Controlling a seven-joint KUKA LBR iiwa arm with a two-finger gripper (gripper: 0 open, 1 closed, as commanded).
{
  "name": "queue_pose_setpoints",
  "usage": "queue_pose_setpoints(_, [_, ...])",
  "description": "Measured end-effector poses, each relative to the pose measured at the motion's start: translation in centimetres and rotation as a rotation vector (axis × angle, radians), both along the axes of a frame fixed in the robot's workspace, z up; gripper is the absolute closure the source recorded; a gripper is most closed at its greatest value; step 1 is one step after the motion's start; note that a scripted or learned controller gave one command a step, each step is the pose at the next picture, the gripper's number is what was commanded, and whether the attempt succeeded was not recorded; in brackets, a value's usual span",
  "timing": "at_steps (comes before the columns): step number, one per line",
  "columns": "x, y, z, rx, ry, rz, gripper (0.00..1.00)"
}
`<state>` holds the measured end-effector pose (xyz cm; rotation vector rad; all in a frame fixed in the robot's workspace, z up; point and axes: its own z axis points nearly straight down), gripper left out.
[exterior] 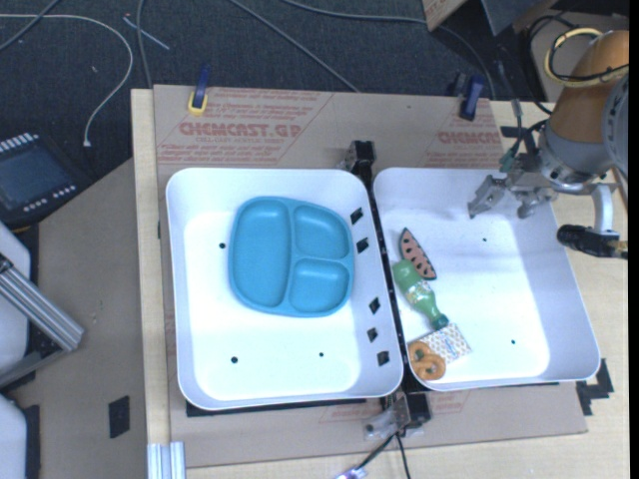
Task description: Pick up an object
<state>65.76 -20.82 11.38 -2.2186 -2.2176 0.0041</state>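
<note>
Camera view takes in two shallow white bins side by side, and the right bin point(559, 317) serves as the landmark for what follows. Across its left wall, the left bin point(200, 357) holds a blue divided plate point(291, 255), well apart from the arm.

The arm point(589, 98) comes in over the right bin's far right corner, and its gripper point(509, 198) hangs over the far part of that bin's floor, near the back wall. Its fingers point(482, 200) are spread apart with bare white floor showing between them; nothing is held and nothing is touched.

All the candidate objects lie in a loose line just inside the right bin's left wall. From the gripper they lie toward the bin's near-left, clearly apart from it. Nearest is a watermelon slice toy point(416, 252), its long axis running along the wall, slightly slanted. Just nearer the camera is a green bottle toy point(420, 292), long axis slanting from the wall toward the bin's near middle. At the near-left corner sits a small patterned packet point(446, 344) touching an orange round piece point(427, 365).

I judge the watermelon slice the shortest reach: a move leftward and toward the near edge, with the fingers turned to close across its narrow width.
</note>
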Motion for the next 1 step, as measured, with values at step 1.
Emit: queue_pose_setpoints(1, [0.22,-0.01,1.52,-0.002,-0.007,0.001,1.00])
